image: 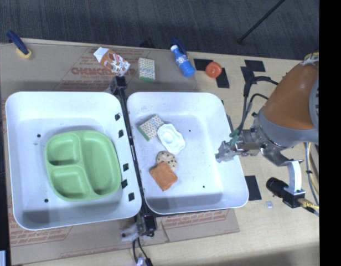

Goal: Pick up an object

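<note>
In the right bin (209, 110) lie a green-and-white packet (151, 127), a white cup-like object (171, 138), a speckled cookie (166, 159) and an orange block (163, 176), clustered left of centre. My gripper (227, 151) hangs over the bin's right rim, well to the right of these things. Nothing shows between its fingers. The grey arm with its orange band (292, 98) reaches in from the right.
The left bin (21, 110) holds a green divided plate (82, 164). Beyond the bins on the bench lie a snack wrapper (111, 61), a small green box (146, 69), a blue bottle (182, 60) and an orange cap (213, 69).
</note>
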